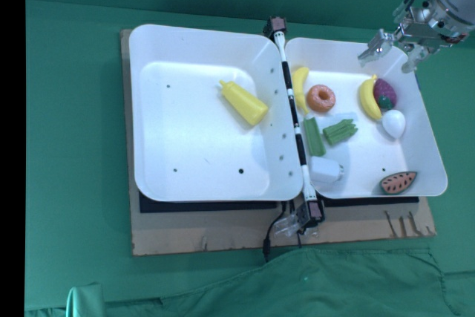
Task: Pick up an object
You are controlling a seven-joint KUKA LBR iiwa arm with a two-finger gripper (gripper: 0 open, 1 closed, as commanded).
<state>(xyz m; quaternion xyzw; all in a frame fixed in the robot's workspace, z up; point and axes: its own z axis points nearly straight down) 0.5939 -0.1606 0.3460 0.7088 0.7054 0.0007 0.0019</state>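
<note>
Jaws (393, 50) spread apart, nothing between them, hanging over the far edge of the right bin (427, 152). Arm enters from upper right, orange band at the frame edge.

Just below the jaws: a banana (368, 99) lying beside a dark purple fruit (384, 92), the two touching. A white egg (393, 123) sits just nearer than those. Left of the jaws and lower: a glazed doughnut (320, 98), then a second banana (299, 78) against the divider. Further down: green bundle (340, 131), green block (314, 136), white cup (326, 170), watermelon slice (398, 182) in the near corner.

Well off to the jaws' left, in the left bin (159, 56): a yellow mustard bottle (243, 102), lying on its side. Both bins on a green-covered table (74, 159).
</note>
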